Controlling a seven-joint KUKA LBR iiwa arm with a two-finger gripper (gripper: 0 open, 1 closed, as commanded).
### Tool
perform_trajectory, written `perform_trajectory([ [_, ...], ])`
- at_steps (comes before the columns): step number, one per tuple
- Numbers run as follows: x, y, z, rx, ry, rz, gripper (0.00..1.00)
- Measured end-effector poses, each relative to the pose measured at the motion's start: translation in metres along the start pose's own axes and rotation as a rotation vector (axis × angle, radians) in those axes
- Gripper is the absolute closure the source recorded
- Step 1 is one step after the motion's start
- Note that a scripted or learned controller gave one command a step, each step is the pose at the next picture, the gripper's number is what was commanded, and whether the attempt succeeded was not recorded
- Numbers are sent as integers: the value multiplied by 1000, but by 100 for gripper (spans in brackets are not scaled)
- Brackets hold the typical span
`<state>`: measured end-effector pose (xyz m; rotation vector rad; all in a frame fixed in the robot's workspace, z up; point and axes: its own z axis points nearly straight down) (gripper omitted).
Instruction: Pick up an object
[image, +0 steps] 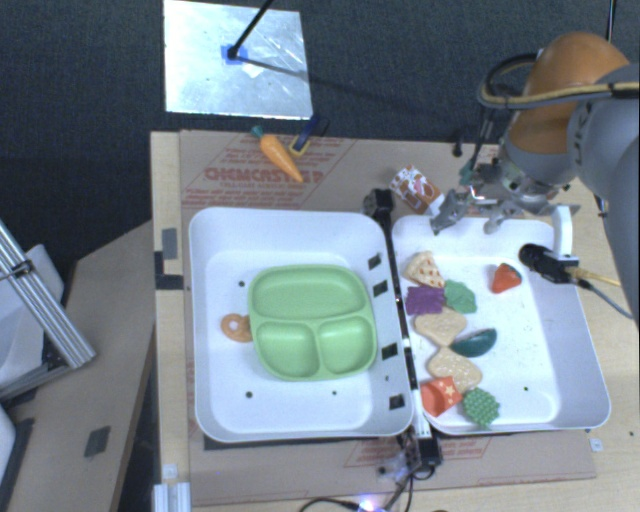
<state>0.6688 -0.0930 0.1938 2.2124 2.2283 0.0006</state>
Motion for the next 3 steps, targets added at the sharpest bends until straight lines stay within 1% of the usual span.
perform_trajectory([
  [1,6,-4,60,3,1,0,0],
  [2,7,-3,111,2,1,0,0],
  [3,6,-2,98,-3,1,-1,100],
])
